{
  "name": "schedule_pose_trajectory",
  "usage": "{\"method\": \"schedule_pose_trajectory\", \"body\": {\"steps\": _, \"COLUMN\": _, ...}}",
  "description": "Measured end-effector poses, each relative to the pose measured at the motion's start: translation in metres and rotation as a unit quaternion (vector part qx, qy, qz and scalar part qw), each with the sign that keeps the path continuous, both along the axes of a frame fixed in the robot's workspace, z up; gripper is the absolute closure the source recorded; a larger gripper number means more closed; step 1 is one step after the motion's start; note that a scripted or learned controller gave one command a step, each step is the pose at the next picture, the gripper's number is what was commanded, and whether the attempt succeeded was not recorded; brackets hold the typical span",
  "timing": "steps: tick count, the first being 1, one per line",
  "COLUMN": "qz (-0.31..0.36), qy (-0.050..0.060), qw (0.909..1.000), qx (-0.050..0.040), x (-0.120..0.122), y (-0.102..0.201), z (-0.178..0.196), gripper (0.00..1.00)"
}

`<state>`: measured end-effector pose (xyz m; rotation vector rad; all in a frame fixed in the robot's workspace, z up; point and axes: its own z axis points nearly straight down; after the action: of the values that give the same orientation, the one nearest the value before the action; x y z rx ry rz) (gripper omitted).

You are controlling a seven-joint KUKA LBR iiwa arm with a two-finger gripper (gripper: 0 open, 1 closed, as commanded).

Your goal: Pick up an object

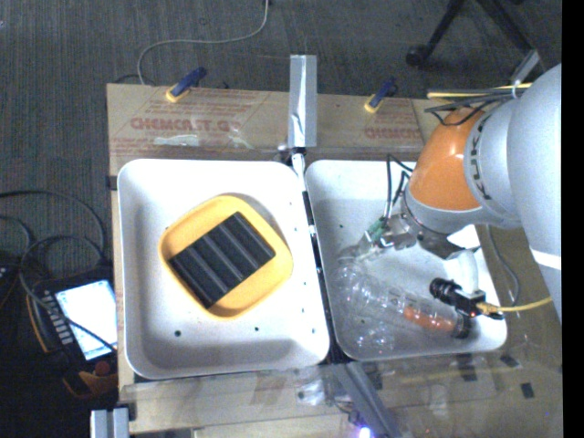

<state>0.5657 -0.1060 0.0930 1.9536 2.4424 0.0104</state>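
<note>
**Overhead, the arm bends down into the right bin**

Seen from the camera above the bench, the grey arm (pixel 534 153) enters from the right, its orange band (pixel 443 172) sitting over the upper part of the right bin (pixel 351 185). Below the band the wrist turns downward and to the left, ending in the gripper (pixel 394 231) low inside that bin, near its middle. Whether the claw is open or closed cannot be told from this angle, and nothing can be seen held in it.

Just below and left of the gripper lies a clear plastic bottle (pixel 388 299) on its side, running across the lower half of the right bin, hard to make out against the white floor. A small black fitting (pixel 453 295) with a yellow cable shows near the bottle's right end.

A yellow tray (pixel 228 254) with a black ribbed top rests tilted in the middle of the left bin (pixel 146 190), well apart from the gripper.
</note>
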Motion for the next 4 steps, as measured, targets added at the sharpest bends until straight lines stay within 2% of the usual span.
{"method": "schedule_pose_trajectory", "body": {"steps": 1, "qz": 0.006, "qy": 0.008, "qw": 1.0000, "qx": 0.0007, "x": -0.051, "y": -0.037, "z": 0.075, "gripper": 0.00}}
{"method": "schedule_pose_trajectory", "body": {"steps": 2, "qz": 0.078, "qy": 0.006, "qw": 0.9969, "qx": 0.0009, "x": -0.080, "y": -0.068, "z": 0.032, "gripper": 0.00}}
{"method": "schedule_pose_trajectory", "body": {"steps": 3, "qz": 0.090, "qy": 0.008, "qw": 0.9959, "qx": 0.0011, "x": -0.019, "y": -0.024, "z": 0.010, "gripper": 0.00}}
{"method": "schedule_pose_trajectory", "body": {"steps": 4, "qz": 0.026, "qy": 0.008, "qw": 0.9996, "qx": 0.0010, "x": -0.011, "y": 0.054, "z": 0.091, "gripper": 0.00}}
